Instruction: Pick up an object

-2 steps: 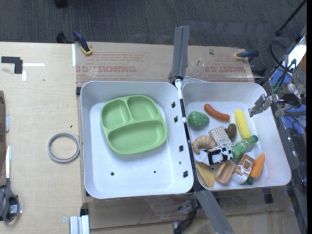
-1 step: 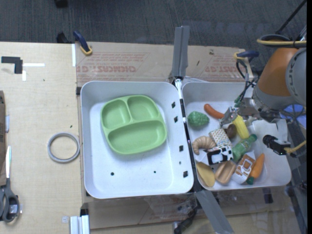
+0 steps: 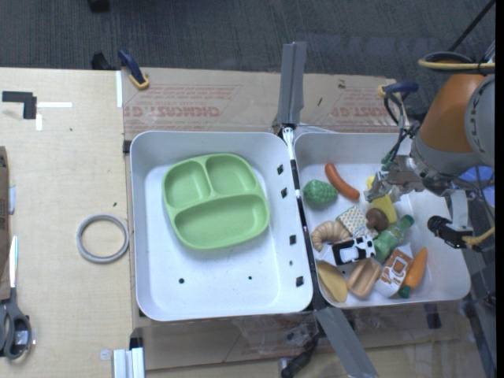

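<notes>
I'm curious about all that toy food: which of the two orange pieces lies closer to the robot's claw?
The hot dog, slanted near the right bin's far wall, just left of the gripper. The carrot sits by the near edge instead.

Two white bins are set side by side on the bench. In the left bin (image 3: 150, 235) a green divided plate (image 3: 216, 200) is placed. In the right bin (image 3: 441, 290) toy food is heaped: a red sausage (image 3: 342, 180), a green broccoli piece (image 3: 319, 193), a croissant (image 3: 329, 232), a green bottle (image 3: 392, 237), a carrot (image 3: 414, 269) and a small carton (image 3: 394, 272). The gripper (image 3: 385, 186) is positioned low over the heap, just above a yellow piece (image 3: 381, 211). A tape ring (image 3: 102, 237) and scissors (image 3: 14, 321) are located on the bench to the left.
</notes>
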You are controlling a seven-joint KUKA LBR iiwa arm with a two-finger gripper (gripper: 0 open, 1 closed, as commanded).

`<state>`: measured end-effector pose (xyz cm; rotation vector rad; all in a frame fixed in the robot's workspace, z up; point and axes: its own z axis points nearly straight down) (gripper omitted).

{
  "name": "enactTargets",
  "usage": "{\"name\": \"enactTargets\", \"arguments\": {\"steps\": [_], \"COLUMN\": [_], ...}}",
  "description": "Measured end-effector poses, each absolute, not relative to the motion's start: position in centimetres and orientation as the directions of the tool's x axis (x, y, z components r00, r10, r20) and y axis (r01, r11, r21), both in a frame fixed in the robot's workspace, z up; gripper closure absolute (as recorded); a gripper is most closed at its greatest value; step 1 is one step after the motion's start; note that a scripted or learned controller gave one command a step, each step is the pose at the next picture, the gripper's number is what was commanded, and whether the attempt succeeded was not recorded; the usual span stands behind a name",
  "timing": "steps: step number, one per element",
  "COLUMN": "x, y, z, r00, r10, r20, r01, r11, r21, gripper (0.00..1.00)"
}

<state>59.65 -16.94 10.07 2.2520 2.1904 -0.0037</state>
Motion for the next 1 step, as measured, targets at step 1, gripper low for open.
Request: {"name": "enactTargets", "arguments": {"steps": [1], "x": [61.98], "y": [-7.68], "z": [19.16], "r00": [0.023], "r10": [1.000], "r20": [-0.001], "r01": [1.000], "r11": [-0.023], "r21": [-0.001], "gripper": [1.00]}}
